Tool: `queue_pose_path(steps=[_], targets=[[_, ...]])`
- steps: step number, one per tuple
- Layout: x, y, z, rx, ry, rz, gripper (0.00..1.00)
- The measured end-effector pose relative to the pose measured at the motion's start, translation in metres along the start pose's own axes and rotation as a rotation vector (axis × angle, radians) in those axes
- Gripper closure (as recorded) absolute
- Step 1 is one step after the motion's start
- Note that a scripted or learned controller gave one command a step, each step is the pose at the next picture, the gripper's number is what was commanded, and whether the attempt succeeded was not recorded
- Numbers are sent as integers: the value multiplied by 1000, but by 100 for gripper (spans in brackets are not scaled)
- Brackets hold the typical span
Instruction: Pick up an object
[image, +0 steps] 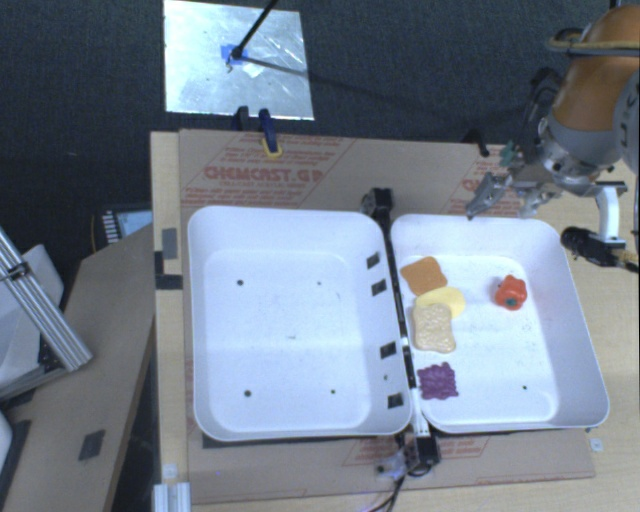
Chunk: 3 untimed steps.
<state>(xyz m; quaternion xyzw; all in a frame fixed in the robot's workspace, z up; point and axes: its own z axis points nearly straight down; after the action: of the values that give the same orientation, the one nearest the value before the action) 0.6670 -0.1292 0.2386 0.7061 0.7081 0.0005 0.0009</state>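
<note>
The right bin (560, 360) holds several small items. An orange flat piece (423, 273) lies near its left wall, with a yellow piece (447, 299) and a beige bread-like slice (433, 328) just below it. A purple grape bunch (437, 381) sits nearer the front. A red-orange pepper (510, 291) lies alone toward the right. My gripper (510, 197) hovers above the bin's back rim, well clear of all the items, and stands open with nothing between its fingers.
The left bin (200, 300) adjoins the right one along a central divider with black clips (385, 290). A shiny metal sheet (238, 60) lies beyond the bench at the back. Cardboard surrounds both bins.
</note>
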Motion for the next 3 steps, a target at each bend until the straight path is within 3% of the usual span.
queue_pose_path(steps=[1, 2, 3], targets=[[89, -42, -88, -7, 3, -10, 0], [83, -41, -94, -4, 1, -5, 100], [57, -96, -74, 5, 0, 4, 100]])
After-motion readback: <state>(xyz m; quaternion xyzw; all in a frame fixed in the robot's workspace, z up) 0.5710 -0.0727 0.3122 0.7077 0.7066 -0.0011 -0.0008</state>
